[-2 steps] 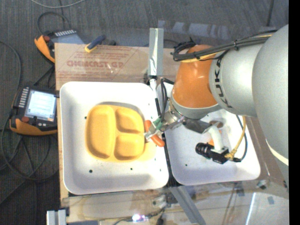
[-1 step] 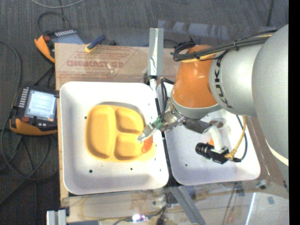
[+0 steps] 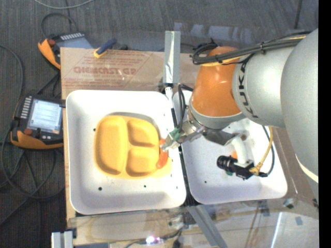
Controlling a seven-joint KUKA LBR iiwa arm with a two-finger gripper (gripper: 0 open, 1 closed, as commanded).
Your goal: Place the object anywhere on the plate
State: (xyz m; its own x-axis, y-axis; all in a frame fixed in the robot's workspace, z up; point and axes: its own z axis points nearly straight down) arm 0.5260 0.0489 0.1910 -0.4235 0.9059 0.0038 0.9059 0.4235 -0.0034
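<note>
pendant [image 3: 39,120]; cardboard sheet [image 3: 114,74]; perhaps cables [image 3: 20,180]

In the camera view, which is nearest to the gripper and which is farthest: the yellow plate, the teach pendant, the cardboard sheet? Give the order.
From the gripper:
1. Yellow plate, just left of it, in the left bin.
2. Cardboard sheet, beyond the left bin, toward the top.
3. Teach pendant, on the floor at the far left.

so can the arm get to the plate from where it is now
Probably yes. The end effector is already at the right rim of the yellow plate in the left bin, with an orange object at that edge. Nothing blocks the way.
</note>
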